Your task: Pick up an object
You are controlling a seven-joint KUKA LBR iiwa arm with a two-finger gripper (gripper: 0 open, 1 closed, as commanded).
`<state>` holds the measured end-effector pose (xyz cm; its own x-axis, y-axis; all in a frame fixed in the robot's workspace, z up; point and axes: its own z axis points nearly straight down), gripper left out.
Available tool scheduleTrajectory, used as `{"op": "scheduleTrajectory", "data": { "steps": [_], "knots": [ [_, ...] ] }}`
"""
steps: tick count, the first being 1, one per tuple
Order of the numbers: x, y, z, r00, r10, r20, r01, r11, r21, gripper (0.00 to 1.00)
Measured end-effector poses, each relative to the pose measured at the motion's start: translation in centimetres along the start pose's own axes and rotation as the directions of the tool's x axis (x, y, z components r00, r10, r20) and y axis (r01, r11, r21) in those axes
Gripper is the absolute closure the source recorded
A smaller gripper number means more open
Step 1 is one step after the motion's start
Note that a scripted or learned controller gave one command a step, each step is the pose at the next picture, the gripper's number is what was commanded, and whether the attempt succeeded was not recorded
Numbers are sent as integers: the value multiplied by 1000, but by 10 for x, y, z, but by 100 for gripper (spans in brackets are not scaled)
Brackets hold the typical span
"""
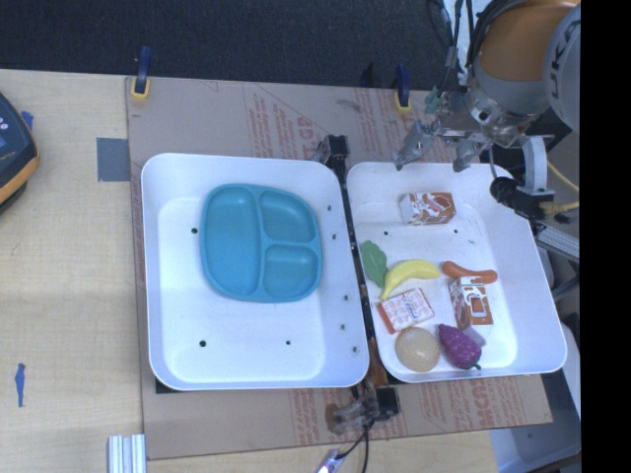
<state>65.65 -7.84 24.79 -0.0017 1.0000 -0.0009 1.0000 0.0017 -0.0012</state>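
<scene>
Resting on cardboard (246,116) over a pale wooden bench (59,294), the left bin (168,353) carries a blue divided plate (261,241), while the right bin (527,358) holds toy food, including a yellow banana (407,275). Farther back, the gripper (439,153) hangs with its fingers spread wide and bare over that bin's far rim, against dark carpet (246,13).

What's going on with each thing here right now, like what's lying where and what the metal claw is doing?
pincer: open, above the far rim of the right bin, holding nothing.
blue divided plate: flat in the left bin, nothing on it.
right bin: holds the small items.
banana: lying mid-bin.
green leaf: lying beside the banana.
sausage: lying flat.
purple toy: at the near edge.
round beige item: beside the purple toy.
</scene>
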Motion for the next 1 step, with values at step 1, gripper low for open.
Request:
{"op": "scheduleTrajectory", "data": {
  "steps": [1],
  "knots": [
    [-34, -36, 90, 1000, -2, 1, 2, 1000, 5, 0]
  ]
}}
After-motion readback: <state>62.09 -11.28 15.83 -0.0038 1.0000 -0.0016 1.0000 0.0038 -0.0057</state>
